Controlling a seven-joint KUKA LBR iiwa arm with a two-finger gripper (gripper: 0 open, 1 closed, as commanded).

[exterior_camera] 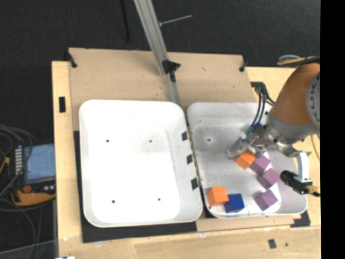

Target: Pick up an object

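In the right bin [215, 123] lie several small blocks. An orange block [246, 159] sits mid-bin, directly under the tip of my gripper [243, 148], which reaches in from the right and hangs right at or just above it. Touching that orange block on its right is a purple block [261, 164], with a second purple block [269, 178] behind it and a third [266, 199] near the front wall. Another orange block [218, 195] and a blue block [234, 203] rest side by side at the bin's front left.
The left bin [135, 161] stands beside the right one. A slanted metal rail [153, 31] rises from behind the bins. The arm's grey and orange wrist [294, 109] overhangs the right bin's far right side.
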